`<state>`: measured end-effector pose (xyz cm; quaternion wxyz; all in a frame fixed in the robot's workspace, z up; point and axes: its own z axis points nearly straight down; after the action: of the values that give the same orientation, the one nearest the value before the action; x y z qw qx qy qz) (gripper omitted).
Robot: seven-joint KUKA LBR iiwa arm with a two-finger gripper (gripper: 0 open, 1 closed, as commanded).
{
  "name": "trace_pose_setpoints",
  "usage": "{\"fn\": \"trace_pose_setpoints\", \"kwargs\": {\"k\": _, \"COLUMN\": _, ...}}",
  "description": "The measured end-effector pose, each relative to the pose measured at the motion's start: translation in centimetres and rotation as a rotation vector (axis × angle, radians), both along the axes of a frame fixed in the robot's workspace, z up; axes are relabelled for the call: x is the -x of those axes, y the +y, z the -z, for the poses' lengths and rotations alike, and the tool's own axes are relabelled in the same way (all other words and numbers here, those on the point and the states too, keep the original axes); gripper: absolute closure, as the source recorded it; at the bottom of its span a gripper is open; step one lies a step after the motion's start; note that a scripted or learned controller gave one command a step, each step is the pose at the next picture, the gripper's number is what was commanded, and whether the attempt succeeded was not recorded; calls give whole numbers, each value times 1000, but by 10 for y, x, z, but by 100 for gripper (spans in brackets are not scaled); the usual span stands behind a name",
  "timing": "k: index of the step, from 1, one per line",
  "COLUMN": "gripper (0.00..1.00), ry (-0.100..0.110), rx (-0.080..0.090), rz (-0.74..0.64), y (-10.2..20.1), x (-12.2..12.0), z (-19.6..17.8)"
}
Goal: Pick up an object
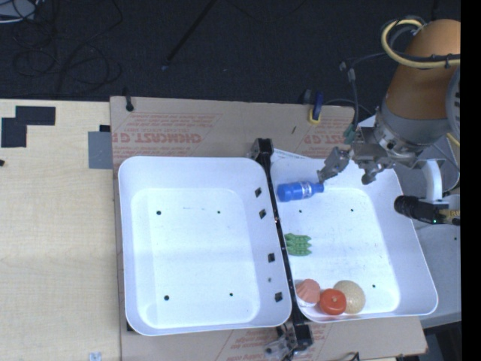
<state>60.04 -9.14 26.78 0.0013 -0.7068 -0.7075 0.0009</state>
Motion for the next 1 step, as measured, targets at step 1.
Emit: {"fn": "trace_pose_setpoints", "kwargs": {"k": 1, "gripper": 0, "ry": 6, "rx": 0, "rz": 7, "y": -48, "x": 51, "z": 37}}
